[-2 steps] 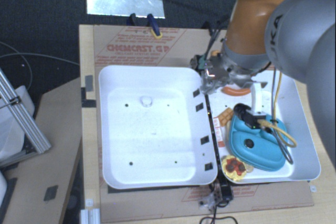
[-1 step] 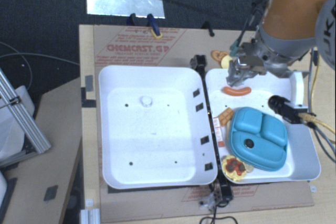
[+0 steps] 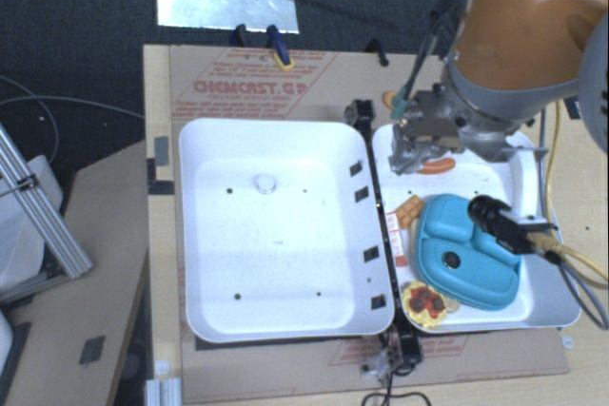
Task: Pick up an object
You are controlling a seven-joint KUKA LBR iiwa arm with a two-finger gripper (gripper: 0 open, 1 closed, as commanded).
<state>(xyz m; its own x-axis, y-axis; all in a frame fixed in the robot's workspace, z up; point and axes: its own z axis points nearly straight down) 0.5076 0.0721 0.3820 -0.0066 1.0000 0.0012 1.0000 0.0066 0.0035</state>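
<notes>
Dark carpet surrounds a bench topped with brown cardboard, which bears two shallow white bins side by side. Inside the left bin sits a small clear lump near its far side. Crowded into the right bin are a blue plastic toy, a waffle-like cracker, a toy pizza slice and a toy hot dog. Just above the hot dog hangs the gripper; whether it is open or grasping anything cannot be told
</notes>
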